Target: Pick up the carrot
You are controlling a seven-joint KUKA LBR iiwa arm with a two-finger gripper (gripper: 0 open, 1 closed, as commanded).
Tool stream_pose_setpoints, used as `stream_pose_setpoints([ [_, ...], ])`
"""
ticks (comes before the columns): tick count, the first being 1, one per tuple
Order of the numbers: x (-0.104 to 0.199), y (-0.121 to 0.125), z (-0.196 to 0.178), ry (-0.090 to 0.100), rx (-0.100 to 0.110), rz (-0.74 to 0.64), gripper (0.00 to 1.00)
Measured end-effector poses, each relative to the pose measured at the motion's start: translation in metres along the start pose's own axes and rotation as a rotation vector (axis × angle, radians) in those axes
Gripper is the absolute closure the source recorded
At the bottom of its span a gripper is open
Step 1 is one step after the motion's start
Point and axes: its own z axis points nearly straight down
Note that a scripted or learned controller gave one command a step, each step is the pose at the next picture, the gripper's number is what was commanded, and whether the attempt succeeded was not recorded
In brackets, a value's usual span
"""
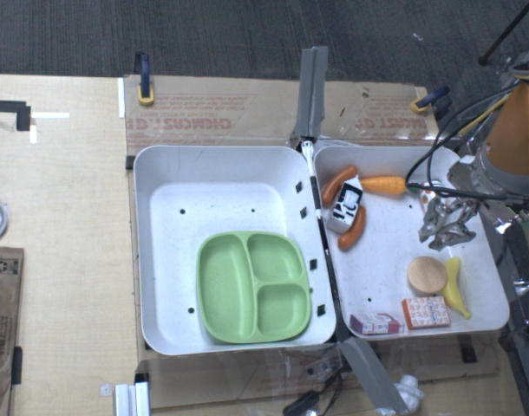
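Currently, in the camera view, the carrot (383,185) lies in the right bin (395,297), near its far wall, just beside a sausage (337,183) and a black-and-white box (344,204). Risk: a descent offset toward the divider would likely catch the sausage or box instead, since all three crowd together. The arm enters from the right, wrist pointing down, with the end effector (445,229) poised over the bin's right side, apart from the carrot; finger spacing cannot be told.

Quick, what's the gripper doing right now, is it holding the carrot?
Gripper: its state cannot be told; it hangs over the right bin, nothing visibly held. The carrot lies apart from it in the bin.
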Motion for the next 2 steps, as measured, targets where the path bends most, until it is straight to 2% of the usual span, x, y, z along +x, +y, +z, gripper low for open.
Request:
stream_pose_setpoints([
  [1,0.000,0.000,0.000,0.000,0.000,0.000,0.00],
  [2,-0.065,-0.001,0.021,-0.004,0.002,-0.075,0.00],
])
